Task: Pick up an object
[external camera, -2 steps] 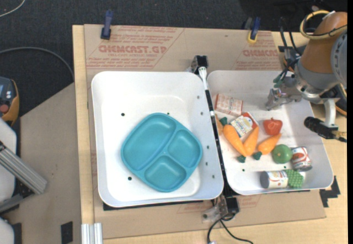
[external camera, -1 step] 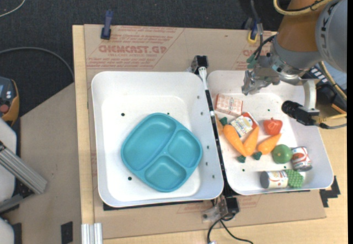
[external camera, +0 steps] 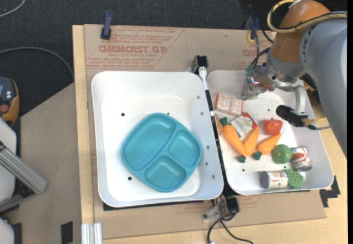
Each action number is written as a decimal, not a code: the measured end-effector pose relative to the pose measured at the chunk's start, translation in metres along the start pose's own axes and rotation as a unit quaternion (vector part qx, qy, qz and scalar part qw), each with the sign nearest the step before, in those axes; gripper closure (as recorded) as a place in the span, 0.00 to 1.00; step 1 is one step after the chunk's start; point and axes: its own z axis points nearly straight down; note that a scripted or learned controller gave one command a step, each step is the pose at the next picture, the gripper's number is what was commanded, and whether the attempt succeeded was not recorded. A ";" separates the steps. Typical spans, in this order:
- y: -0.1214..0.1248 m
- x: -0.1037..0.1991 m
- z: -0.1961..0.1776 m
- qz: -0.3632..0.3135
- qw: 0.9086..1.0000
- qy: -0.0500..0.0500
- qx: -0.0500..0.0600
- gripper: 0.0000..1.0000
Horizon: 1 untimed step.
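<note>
The right white bin holds several small items. A red and white box lies near its far left, with a white packet below it. Three orange carrots lie around the packet, and a red pepper sits to their right. Toward the near side are a green lime, a small red and white can and a grey can on its side. My gripper hangs over the bin's far part, just right of the box, with nothing seen in it.
The left white bin holds a blue divided plate. A black clamp sits at the far end of the wall between the bins. My grey arm covers the right bin's far right corner.
</note>
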 end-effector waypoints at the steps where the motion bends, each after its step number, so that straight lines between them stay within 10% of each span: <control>1: 0.000 0.002 -0.016 -0.001 1.000 0.000 -0.001 1.00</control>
